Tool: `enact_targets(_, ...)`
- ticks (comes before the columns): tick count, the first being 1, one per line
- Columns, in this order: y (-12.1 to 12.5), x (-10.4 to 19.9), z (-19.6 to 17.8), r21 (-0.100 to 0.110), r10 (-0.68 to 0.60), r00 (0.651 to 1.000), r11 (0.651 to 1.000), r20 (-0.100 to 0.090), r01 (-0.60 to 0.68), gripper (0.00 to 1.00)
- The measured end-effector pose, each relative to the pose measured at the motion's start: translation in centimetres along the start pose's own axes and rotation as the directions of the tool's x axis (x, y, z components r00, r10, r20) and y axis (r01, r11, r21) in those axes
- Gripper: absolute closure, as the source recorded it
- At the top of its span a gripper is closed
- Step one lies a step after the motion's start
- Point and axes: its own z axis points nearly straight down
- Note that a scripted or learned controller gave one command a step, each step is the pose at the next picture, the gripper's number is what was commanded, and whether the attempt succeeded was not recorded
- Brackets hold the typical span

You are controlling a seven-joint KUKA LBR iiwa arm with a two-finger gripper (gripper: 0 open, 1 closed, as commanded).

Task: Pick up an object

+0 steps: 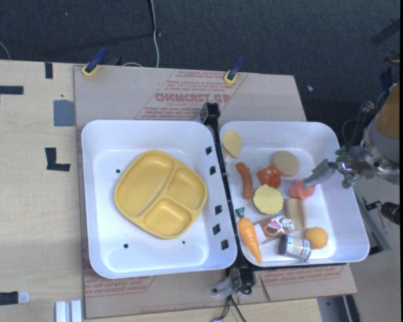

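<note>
The right bin [326,134] holds several toy foods. Among them are a red piece [300,190], a tan round bun [285,162], a red tomato-like piece [269,176], a brown sausage [244,180], a yellow round slice [268,199] and a carrot [250,239]. A small can [295,247] and an orange ball [316,237] lie in the near right corner. My gripper [324,172] hangs over the bin's right side, just up and right of the red piece, with nothing seen in its hold.
A yellow divided plate [161,193] lies in the left bin [94,180]. A pale yellow piece [232,143] sits at the right bin's far left, by the divider. A tan stick [295,212] lies under the red piece. Both bins rest on cardboard [188,96].
</note>
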Motion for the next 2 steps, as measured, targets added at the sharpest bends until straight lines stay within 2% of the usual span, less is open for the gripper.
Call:
enact_targets(1, 1.4, 7.7, 12.1, -0.007, -0.001, 1.000, 1.000, 0.001, 0.001, 0.00)
enact_targets(2, 9.0, 8.0, 11.0, -0.007, -0.004, 1.000, 1.000, 0.002, 0.004, 0.00)
